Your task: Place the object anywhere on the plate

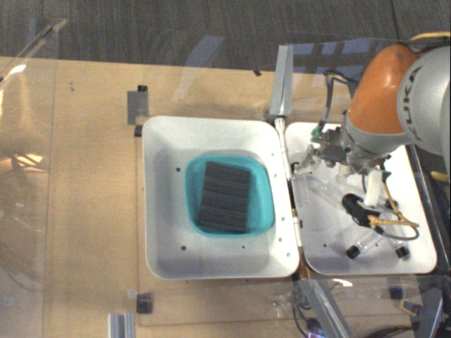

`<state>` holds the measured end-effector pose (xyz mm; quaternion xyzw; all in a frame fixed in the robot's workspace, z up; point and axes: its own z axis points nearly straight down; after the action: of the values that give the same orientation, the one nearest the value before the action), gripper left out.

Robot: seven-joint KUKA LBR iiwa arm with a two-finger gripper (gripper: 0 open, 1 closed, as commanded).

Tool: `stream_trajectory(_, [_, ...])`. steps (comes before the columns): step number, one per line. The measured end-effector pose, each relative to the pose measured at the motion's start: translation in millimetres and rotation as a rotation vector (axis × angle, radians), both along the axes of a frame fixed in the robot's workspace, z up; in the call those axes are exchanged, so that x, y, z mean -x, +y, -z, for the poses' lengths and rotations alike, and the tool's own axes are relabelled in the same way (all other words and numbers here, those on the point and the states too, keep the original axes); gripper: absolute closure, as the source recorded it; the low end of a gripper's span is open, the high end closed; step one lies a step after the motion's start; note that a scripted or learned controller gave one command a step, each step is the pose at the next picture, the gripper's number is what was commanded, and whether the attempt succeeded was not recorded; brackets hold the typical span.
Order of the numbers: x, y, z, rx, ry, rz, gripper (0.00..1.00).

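A dark grey ribbed block (224,197) lies flat on the teal plate (262,189) in the middle of the left bin (162,189). It rests fully inside the plate's rim, tilted slightly. My gripper (377,251) hangs over the front part of the right bin (423,252), well to the right of the plate. It is open, its two black-tipped fingers (352,252) spread apart with nothing between them.
The grey arm with its orange band (384,97) reaches in over the back of the right bin. A yellow and black cable (384,220) loops by the wrist. A metal divider post (282,79) stands behind the gap between the bins.
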<state>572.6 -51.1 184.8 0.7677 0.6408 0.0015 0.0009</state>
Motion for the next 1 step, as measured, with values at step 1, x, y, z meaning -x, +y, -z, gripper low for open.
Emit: stream_trajectory(1, [-27.4, -44.4, -206.9, 0.003, -0.012, 0.044, 0.0])
